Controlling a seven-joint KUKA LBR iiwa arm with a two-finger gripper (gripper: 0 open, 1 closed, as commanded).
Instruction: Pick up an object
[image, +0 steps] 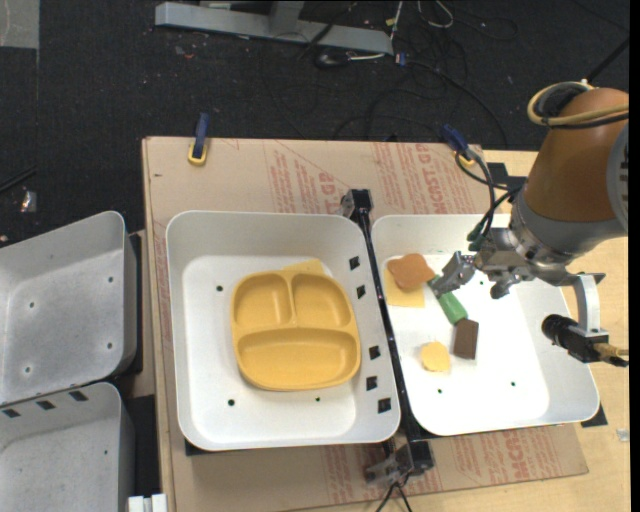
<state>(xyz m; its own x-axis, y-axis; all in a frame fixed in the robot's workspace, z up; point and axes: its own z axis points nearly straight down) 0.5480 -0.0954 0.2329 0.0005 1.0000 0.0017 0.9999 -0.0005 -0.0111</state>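
Green block (450, 305), smooth and oblong, lies beside brown block (466, 339).

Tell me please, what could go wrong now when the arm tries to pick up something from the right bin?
1. The green block, brown block, yellow piece and orange piece lie close together, so the gripper may push a neighbour instead of grasping.
2. The green block looks to touch the brown block; lifting one could drag the other.
3. The gripper hangs near the divider between the bins, so a low sideways move might strike it.
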